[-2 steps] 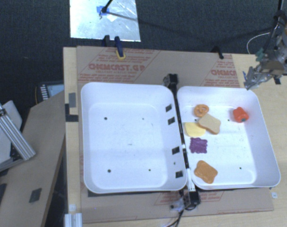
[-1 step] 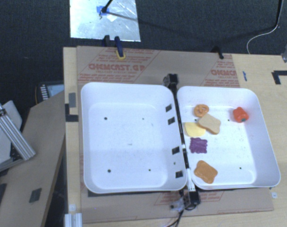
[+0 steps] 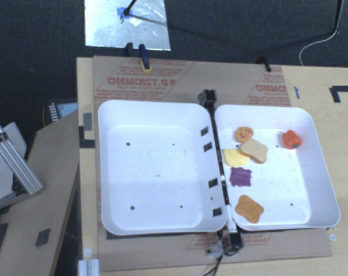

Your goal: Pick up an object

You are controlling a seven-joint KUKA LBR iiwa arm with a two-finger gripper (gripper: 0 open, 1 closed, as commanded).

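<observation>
We have one fixed camera above the bench (image 3: 134, 73). It looks down at a slant. Both bins (image 3: 157, 111) fit in frame.

Toast slice (image 3: 254, 150), red pepper (image 3: 291, 139), purple piece (image 3: 240, 177), all in right bin (image 3: 317, 171)

Two white bins sit side by side on a cardboard sheet (image 3: 157, 79) printed with red letters: the left bin (image 3: 113, 171) and the right bin (image 3: 317, 177). A shiny foil square (image 3: 105, 16) lies on the dark floor above, and an aluminium rail (image 3: 13, 160) slants at the left edge.
</observation>
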